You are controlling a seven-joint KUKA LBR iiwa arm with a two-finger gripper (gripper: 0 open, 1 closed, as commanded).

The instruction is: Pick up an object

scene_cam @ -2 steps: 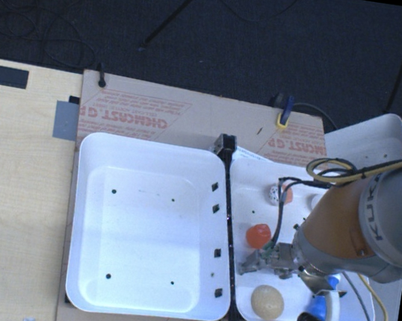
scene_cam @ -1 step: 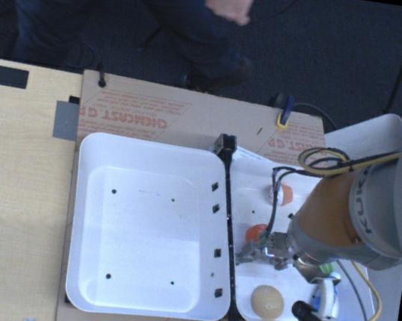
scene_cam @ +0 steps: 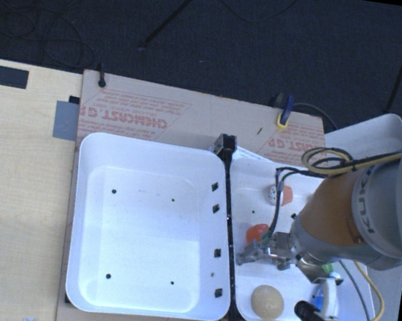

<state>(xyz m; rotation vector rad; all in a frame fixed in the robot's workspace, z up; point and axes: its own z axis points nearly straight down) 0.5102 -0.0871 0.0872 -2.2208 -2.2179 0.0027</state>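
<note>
Fingers (scene_cam: 250,253) hang in the right bin (scene_cam: 259,174), spread unclear; orange object (scene_cam: 257,233) lies just above them, beige ball (scene_cam: 267,301) below-right.

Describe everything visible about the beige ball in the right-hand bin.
The beige ball is round, matte and pale tan, faintly mottled. It rests on the floor of the right bin near its front edge, whole and unobstructed. The gripper is above and to its left, apart from it, close to an orange object. Nothing but the bin floor touches it.
</note>
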